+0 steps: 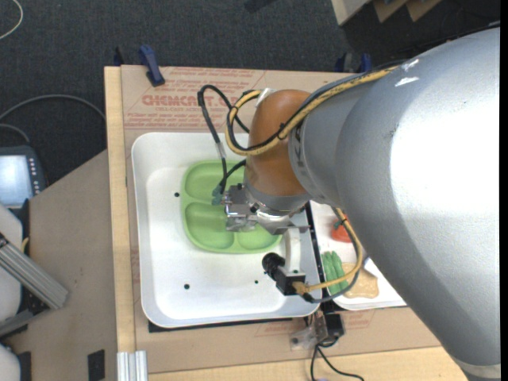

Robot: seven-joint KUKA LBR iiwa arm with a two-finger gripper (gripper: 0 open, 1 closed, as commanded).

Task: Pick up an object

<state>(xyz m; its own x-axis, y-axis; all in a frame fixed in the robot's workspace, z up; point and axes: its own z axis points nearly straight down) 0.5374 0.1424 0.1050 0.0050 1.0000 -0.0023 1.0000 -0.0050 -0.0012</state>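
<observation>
A light green divided plate (208, 213) lies in the left white bin (163, 236), slightly right of its middle. The arm's wrist, with its orange band, hangs right over the plate's right half and hides that part of it. The gripper (238, 211) points down at the plate's right side, its metal parts just above or on the green surface; the wrist hides its fingertips. In the right bin (373, 296), a green object (333, 267), an orange-red piece (341, 230) and a tan piece (361, 286) peek out beneath the arm.
The big grey arm covers most of the right bin and the bench's right side. Black and yellow cables loop above the wrist over the left bin's back edge. A blue clamp (151, 63) sits at the bench's back left corner. White bin floor lies bare left and front of the plate.
</observation>
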